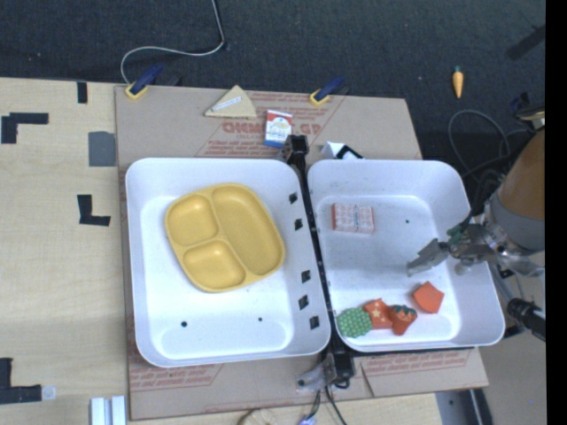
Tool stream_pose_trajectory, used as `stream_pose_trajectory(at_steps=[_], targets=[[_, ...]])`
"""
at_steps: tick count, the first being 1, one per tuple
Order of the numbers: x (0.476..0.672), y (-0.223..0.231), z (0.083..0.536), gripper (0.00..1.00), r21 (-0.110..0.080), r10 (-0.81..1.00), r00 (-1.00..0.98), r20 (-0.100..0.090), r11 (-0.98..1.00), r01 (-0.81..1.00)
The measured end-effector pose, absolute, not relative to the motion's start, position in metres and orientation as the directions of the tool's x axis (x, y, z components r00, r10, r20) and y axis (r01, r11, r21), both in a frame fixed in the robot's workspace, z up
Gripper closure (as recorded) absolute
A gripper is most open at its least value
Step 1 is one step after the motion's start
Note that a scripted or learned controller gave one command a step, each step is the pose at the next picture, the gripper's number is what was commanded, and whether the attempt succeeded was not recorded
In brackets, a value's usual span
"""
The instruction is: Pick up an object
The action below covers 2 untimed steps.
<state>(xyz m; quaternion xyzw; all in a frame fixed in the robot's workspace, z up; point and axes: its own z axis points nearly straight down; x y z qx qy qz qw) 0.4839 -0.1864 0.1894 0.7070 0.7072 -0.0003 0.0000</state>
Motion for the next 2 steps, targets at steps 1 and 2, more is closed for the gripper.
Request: stream_pose_trajectory(at_steps=[1, 2], targets=[[0.523, -0.139, 0.128, 0.0, -0.003, 1.0, -0.002, 0.001, 0.002, 1.0], [0.591, -0.095, 0.086, 0.0, 0.005, 1.0, -0.003, -0.001, 0.003, 1.0]])
